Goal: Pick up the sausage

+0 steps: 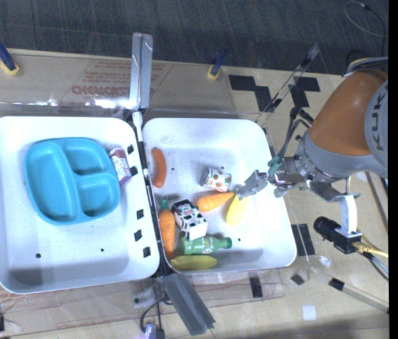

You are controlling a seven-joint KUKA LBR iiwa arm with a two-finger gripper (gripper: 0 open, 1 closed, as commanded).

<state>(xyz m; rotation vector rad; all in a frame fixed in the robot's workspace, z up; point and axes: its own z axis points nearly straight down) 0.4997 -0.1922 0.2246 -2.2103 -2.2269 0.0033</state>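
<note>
Judging from how things lie, we put the task at its very start: the sausage (159,167) rests untouched in the right bin (206,127), close against that bin's left wall, just left of centre in the frame, and nothing grips it. Our gripper (250,186) hangs over the right part of the same bin, near the middle right of the frame, just above the yellow lemon-like piece (234,210) and the tip of the orange carrot (214,202). Whether the tool is parted or closed we cannot tell at this size and slant, and we see nothing between its tips. The whole pick is left, in our view: travel leftward across the bin, descend, close on the sausage, and lift. The sausage lies flat with its long axis running nearly up and down the frame, its upper end leaning slightly left toward the divider; both ends look alike, so we read no head or tail. A spotted toy (216,180) lies between gripper and sausage, well apart from the latter.
</note>
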